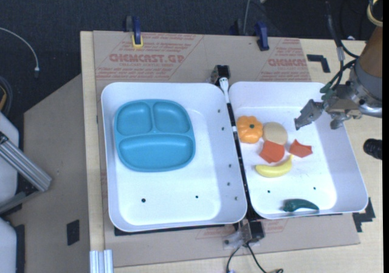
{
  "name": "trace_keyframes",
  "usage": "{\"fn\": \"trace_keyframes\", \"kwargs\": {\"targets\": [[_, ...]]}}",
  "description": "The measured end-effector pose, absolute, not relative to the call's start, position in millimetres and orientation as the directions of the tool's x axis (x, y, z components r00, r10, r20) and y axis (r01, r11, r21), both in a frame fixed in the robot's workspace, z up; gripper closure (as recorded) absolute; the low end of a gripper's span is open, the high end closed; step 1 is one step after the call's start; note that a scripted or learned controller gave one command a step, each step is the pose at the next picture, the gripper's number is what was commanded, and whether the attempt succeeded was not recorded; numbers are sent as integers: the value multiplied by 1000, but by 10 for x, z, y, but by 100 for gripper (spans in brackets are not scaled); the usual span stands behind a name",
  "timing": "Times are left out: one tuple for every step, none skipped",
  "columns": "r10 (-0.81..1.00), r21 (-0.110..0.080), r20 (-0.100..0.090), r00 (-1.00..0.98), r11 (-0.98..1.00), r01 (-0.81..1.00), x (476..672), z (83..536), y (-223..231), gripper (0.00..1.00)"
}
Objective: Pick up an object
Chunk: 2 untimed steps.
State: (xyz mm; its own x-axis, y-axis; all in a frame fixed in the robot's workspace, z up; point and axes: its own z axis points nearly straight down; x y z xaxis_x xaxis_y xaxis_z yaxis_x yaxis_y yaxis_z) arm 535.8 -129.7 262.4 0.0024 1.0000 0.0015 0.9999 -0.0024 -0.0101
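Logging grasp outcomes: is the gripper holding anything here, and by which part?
Nothing is held. The gripper hangs open above the right bin, apart from the toy food clustered to its left.

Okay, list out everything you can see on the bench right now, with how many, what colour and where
Bins: two, white, side by side; left bin, right bin.
Divided plate: one, blue, in the left bin toward its far left part.
Pumpkin: one, orange, right bin near its left wall.
Round piece: one, beige, right of the pumpkin.
Red pieces: two, right bin middle; one below the beige piece, one to its right.
Banana: one, yellow, below the red pieces.
Green piece: one, dark green, near the right bin's front edge.
Clamps: two, blue, at the board's far edge.
Claw: one, grey, open, over the right bin's far right, holding nothing.
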Motion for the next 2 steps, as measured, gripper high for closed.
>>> {"fn": "trace_keyframes", "kwargs": {"targets": [[1000, 1, 0, 0, 0, 1000, 5377, 2677, -1295, 0], [1000, -7, 2, 0, 0, 1000, 5400, 2045, -1260, 0]]}}
